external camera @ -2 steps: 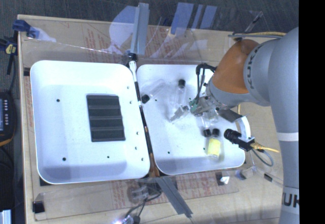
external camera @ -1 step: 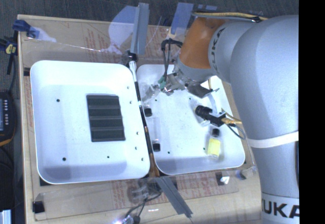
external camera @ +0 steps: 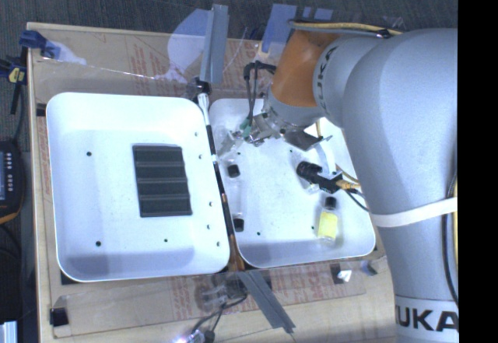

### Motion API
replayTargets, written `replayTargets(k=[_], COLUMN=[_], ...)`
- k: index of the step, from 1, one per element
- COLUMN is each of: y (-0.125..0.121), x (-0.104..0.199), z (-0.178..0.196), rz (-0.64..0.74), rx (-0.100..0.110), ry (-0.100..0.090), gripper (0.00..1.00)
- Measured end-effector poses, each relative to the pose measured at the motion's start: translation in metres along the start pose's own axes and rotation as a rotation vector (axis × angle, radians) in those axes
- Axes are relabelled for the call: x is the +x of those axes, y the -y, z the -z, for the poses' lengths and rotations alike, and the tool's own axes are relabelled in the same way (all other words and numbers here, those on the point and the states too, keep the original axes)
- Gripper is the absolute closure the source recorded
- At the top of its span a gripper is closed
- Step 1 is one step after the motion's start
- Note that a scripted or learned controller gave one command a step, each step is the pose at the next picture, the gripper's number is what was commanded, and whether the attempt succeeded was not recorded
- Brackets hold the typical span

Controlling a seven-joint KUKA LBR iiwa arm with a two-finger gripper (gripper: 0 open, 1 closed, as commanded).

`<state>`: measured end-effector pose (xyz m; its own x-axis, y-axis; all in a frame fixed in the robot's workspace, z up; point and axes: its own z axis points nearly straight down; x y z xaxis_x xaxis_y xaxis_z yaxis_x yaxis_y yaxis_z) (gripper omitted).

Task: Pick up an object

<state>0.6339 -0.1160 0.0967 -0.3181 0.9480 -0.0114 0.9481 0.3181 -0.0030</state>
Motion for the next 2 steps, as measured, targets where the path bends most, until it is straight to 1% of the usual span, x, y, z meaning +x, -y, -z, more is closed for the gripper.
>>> replayTargets(k=[1, 2], y=[0.004, -0.009], x=[0.001, -0.005], z=[0.000, -0.005], rz=[0.021, 0.038], rx=[-0.008, 0.019], ry=[0.003, -0.006], gripper=[0.00, 0.00])
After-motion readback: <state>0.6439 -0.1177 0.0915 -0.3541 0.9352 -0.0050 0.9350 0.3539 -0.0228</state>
